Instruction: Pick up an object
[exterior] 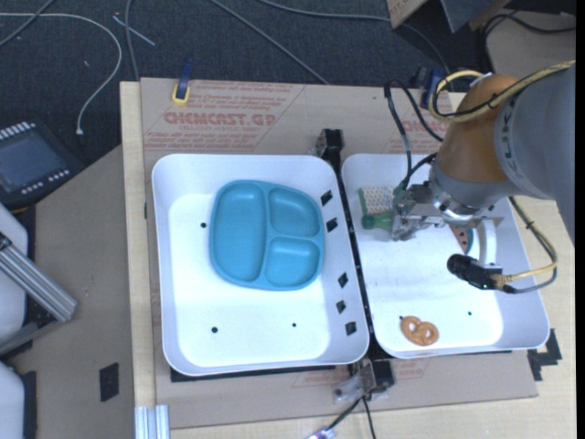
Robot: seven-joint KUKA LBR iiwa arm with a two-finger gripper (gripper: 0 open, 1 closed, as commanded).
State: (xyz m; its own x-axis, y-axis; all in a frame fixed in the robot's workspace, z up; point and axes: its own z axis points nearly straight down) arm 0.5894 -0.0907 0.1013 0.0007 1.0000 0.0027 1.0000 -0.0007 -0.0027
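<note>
Sponge beside the pincer

Sponge [374, 208], green-edged, lies in the right bin [521, 332], touching my pincer [402, 219] on its left; whether it is clenched I cannot tell. Cardboard beneath reads "CHEMCAST GP" [219, 117].

arm [539, 126]: cut by right edge | green object [374, 208]: partly behind tool [402, 225]

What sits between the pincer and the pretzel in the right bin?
In the camera view, just bare white bin floor separates the pincer from the pretzel. The green sponge lies on the pincer's other side, toward the bin's far edge.
</note>
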